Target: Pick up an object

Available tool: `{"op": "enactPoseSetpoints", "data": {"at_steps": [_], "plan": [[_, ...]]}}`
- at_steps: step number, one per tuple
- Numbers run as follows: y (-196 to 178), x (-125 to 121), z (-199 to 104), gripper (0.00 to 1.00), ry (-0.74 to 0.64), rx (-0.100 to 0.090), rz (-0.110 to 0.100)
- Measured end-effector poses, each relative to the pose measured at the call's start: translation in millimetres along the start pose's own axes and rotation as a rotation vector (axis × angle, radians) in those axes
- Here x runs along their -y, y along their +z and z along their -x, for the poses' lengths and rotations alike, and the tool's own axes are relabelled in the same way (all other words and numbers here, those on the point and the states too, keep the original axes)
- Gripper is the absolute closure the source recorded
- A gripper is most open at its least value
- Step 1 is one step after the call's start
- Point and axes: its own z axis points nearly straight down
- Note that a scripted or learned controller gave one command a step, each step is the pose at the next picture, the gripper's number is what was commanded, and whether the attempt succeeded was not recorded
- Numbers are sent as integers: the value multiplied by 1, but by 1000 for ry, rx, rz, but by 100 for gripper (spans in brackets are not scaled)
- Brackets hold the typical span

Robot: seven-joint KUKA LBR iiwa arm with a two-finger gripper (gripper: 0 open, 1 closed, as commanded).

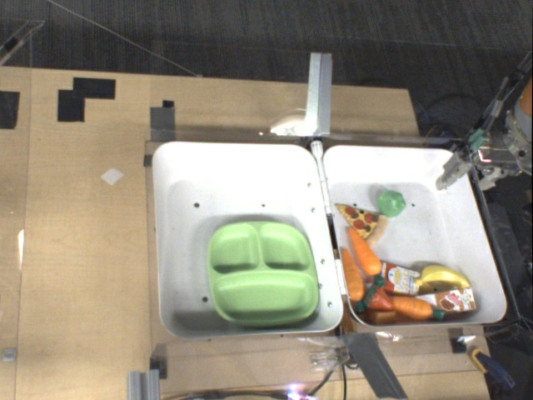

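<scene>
At the right edge of the frame, the gripper [450, 176] hangs over the upper right corner of the right bin [416, 163]; whether its jaws are apart cannot be told. Below it lie a green ball [391, 202], pizza slice [358, 218], carrots [363, 255] and banana [442, 277]. A green tray [262, 272] fills the left bin [179, 223].

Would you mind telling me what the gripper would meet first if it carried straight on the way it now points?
Probably bare floor of the right bin: the gripper slants down-left at its far corner. The green ball lies farther along, though depth is unclear.
</scene>
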Motion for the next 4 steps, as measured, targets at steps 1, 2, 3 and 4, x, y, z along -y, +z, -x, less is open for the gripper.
{"op": "enactPoseSetpoints", "data": {"at_steps": [1, 2, 3, 4], "plan": [[122, -7, -64, 0, 88, -1, -1], [148, -24, -47, 0, 57, 1, 7], [135, -27, -49, 100, 53, 0, 16], [52, -55, -155, 100, 123, -2, 1]]}}
